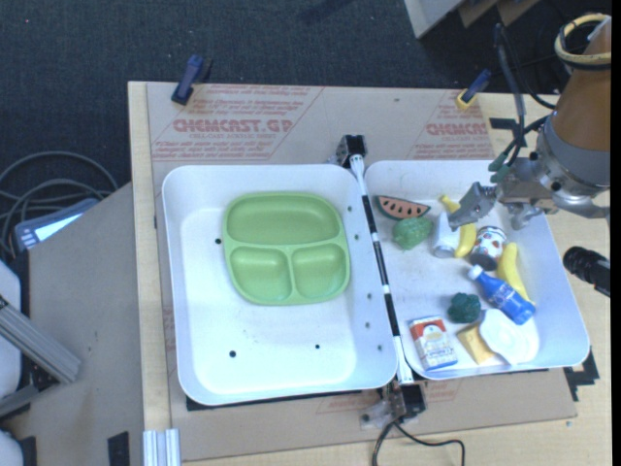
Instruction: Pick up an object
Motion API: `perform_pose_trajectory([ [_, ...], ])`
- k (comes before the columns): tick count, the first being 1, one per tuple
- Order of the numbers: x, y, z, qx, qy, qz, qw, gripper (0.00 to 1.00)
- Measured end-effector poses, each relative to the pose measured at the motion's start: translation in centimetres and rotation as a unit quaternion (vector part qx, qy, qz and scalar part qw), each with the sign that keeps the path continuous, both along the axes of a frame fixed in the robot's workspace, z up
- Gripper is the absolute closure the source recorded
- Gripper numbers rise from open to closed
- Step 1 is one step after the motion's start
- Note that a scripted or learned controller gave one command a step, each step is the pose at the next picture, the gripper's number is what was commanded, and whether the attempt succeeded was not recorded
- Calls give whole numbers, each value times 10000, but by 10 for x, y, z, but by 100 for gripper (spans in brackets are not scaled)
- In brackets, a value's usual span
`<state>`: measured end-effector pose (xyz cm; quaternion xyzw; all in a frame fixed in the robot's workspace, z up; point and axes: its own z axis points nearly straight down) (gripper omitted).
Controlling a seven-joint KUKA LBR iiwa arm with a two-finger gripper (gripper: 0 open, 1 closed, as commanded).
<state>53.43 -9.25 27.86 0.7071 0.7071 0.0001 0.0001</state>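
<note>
Gripper (482, 217): over the right bin (572, 289), jaw state cannot be told, above banana (468, 240). Left bin (184, 289): green tray (286, 247).

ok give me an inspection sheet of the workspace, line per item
surface: bench bears left bin and right bin
job's things: right bin holds watermelon slice, banana, blue bottle, carton, two green lumps
clutter: green tray in left bin
grippers: tool over right bin's top, nothing seen between fingers
cables: loops on floor at left
surroundings: dark carpet; blue clamp
</note>
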Motion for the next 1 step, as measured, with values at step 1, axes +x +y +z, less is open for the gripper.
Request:
perform_pose_trajectory([
  [1,-54,-59,-134,0,10,-8,10000,0],
])
